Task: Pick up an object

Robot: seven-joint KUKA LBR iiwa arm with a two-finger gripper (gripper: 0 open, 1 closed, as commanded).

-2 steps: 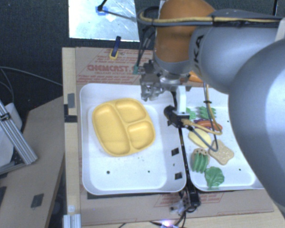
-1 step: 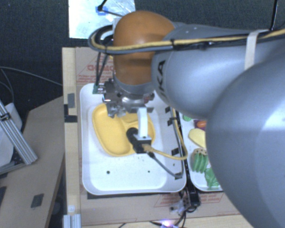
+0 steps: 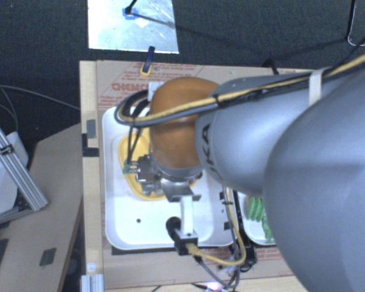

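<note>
The grey arm with its orange band reaches in from the right and covers most of both bins. My gripper points down into the left white bin, seen from above its wrist. A yellow object lies in that bin right under the gripper, and the wrist hides most of it. Whether the gripper touches it cannot be made out. In the right bin a green object peeks out beneath the arm.
Both bins rest on a cardboard sheet with red print. A small blue and yellow item lies at its far edge, below a shiny foil sheet. An aluminium frame stands at the left. A tiny dark speck sits on the left bin's floor.
</note>
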